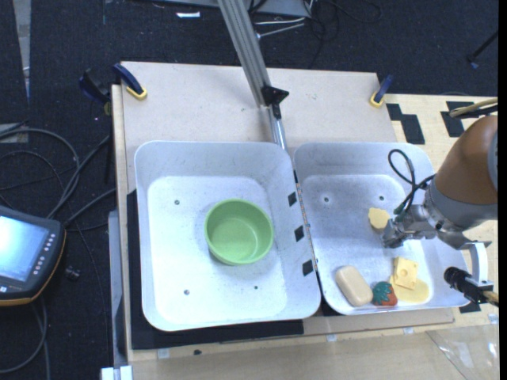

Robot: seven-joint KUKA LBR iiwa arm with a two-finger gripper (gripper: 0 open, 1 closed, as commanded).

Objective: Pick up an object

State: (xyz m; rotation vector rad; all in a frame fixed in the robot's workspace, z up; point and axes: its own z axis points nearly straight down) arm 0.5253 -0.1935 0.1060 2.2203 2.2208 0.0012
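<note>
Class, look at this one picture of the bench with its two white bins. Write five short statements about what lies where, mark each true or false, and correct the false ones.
1. The green bowl sits in the left bin. True.
2. The green bowl lies on its side. False: it stands upright, its opening facing up.
3. The gripper is over the right bin. True.
4. The tan oval block lies in the left bin. False: it lies near the front edge of the right bin, beside a small red and green object.
5. The right bin holds one object. False: it holds several, among them a yellow piece and a pale yellow piece.
</note>
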